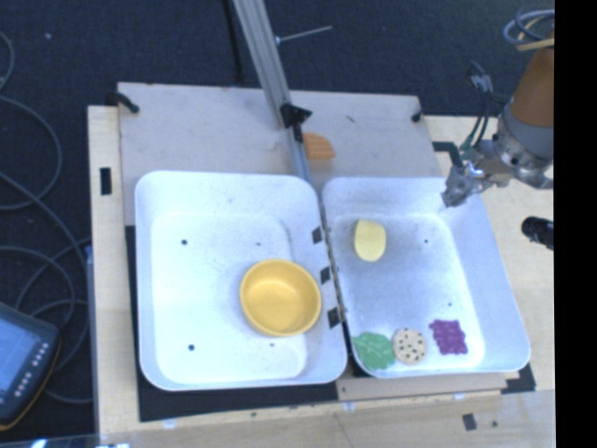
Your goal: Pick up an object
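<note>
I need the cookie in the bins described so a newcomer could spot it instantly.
Start at the right-hand bin and go to its near edge, where three small things lie in a row. The cookie is the middle one, between the green piece and the purple piece. It alone is round, pale tan and dotted with dark chips.

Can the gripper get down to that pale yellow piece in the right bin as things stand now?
Probably yes. The yellow piece lies alone on open bin floor, nothing over or beside it, and the gripper hangs at the right bin back corner.
</note>
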Robot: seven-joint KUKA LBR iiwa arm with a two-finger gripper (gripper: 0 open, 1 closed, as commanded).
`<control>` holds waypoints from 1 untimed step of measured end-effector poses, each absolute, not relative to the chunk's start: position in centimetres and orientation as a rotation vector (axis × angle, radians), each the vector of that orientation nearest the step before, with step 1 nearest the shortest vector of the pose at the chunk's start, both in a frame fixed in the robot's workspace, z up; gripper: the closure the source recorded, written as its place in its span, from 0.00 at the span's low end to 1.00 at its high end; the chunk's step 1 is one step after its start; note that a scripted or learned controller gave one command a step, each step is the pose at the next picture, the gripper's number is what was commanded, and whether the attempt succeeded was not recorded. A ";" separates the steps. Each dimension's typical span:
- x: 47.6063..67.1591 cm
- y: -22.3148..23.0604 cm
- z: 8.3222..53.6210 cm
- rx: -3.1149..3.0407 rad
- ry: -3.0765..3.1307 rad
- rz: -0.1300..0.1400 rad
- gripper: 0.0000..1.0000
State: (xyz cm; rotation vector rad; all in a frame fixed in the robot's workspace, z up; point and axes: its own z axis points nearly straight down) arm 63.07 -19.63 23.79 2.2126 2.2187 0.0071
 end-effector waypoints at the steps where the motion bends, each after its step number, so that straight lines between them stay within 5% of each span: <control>1: 63.2 -19.8 27.5 2.214 2.220 0.005 1.00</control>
